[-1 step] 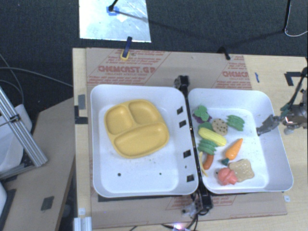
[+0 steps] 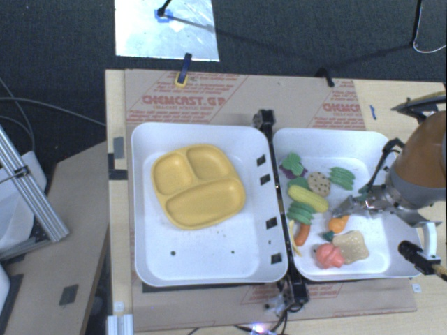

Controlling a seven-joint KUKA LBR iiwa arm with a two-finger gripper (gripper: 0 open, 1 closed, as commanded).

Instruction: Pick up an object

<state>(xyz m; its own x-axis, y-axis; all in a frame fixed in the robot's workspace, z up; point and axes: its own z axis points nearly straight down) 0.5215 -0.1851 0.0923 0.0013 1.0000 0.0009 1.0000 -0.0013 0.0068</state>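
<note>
Inside left bin, yellow plate

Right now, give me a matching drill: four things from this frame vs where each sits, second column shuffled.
Things:
1. yellow plate
2. corn
3. pink toy
4. gripper

Places:
A. right bin, near front edge
B. left bin
C. over the right bin, reaching in from the right
D. right bin, left part, near the divider

Pairs: 1-B, 2-D, 3-A, 4-C
</note>
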